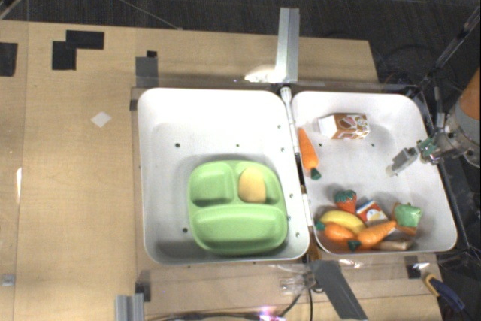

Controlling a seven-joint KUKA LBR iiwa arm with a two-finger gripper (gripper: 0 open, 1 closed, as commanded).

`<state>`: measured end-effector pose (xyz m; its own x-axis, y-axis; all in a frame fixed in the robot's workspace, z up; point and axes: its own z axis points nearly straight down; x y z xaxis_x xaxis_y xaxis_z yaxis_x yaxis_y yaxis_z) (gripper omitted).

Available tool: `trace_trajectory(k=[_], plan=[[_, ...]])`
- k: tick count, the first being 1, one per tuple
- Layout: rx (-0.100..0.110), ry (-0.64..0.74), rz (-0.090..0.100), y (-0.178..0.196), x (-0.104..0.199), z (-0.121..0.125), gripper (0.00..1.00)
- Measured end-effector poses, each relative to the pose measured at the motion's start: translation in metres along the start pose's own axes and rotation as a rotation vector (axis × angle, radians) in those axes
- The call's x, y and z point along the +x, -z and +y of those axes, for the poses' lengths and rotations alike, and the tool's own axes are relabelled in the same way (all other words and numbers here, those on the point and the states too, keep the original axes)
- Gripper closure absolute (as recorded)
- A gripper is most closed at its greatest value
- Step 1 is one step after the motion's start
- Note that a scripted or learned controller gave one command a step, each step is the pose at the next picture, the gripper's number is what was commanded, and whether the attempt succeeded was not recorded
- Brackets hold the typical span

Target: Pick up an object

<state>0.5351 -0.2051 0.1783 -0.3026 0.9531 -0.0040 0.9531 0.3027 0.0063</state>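
Observation:
My gripper (412,155) hangs over the right side of the right bin (391,105), reaching in from the right edge, and nothing shows in it. To its left lies a small white and brown carton (343,125). An orange carrot (307,152) rests along the bin's left wall. Below the gripper, at the bin's front, is a pile of toy food: a strawberry (346,200), a banana (342,219), another carrot (376,233), a small red and white box (370,211) and a green pepper (407,216).
The left bin (165,131) holds a green divided plate (225,225) with a yellow rounded fruit (252,184) in its upper right compartment. A metal post (288,45) stands behind the seam between the bins. Cables run along the far right.

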Motion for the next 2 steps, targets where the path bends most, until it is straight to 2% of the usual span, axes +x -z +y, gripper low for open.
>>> trace_trajectory(k=[1, 2], plan=[[0.003, -0.163, 0.002, -0.065, 0.014, -0.045, 0.00], [0.000, -0.061, 0.000, -0.029, 0.013, -0.044, 0.00]])
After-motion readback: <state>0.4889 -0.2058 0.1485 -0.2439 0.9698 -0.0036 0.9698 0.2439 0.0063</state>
